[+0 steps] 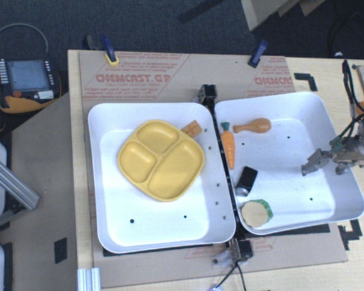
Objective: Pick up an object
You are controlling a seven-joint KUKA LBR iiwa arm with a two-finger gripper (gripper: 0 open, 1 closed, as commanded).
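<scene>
An orange carrot (pixel 229 148), a tan wooden pestle-like piece (pixel 253 126), a black block (pixel 247 180) and a round cream-green disc (pixel 255 213) lie in the right bin (pixel 327 117).

Open white floor across the middle and right of the right bin (pixel 327 190), obstacles crowded along its left wall: carrot (pixel 229 148), wooden pestle (pixel 253 126), black block (pixel 247 180), round disc (pixel 255 213); left bin (pixel 103 180) mostly blocked by yellow divided plate (pixel 161 159).

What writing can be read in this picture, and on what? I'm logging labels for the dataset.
"CHEMCAST G.P": red print on the brown board under the bins, upper left.
A second red print, upper right of the board: cut off by the right bin, unreadable.
Handheld screen, far left: too small to read.
</scene>
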